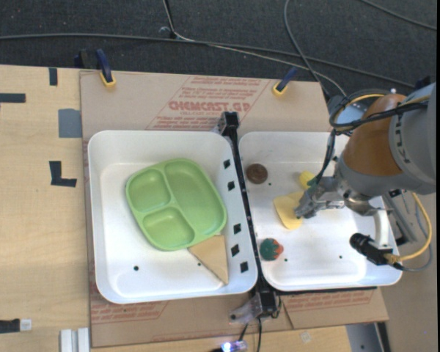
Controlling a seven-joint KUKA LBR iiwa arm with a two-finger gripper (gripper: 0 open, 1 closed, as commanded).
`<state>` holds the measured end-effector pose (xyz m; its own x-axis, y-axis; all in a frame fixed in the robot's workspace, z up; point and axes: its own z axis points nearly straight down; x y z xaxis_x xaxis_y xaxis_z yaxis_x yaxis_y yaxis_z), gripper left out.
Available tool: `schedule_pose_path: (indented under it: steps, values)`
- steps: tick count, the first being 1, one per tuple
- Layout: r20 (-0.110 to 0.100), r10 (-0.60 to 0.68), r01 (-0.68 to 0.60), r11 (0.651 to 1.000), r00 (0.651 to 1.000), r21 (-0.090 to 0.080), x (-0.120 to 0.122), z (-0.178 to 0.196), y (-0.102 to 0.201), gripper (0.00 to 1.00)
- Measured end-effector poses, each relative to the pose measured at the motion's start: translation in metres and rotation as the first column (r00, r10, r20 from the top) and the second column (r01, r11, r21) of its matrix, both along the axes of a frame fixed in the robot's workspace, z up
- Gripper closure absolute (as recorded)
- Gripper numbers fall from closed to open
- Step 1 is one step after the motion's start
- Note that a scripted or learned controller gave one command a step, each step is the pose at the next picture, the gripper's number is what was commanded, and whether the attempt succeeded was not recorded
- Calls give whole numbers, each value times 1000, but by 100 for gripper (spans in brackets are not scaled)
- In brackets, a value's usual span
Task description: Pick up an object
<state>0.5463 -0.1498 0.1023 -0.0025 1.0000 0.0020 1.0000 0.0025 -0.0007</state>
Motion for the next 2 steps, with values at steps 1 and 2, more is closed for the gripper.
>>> schedule_pose_path:
  steps: [1,2]
  values:
    - [4,0,0,1000,1000,-3,3,55,11,100]
    - [6,-1,1,1000,1000,-3,-3,115,14,100]
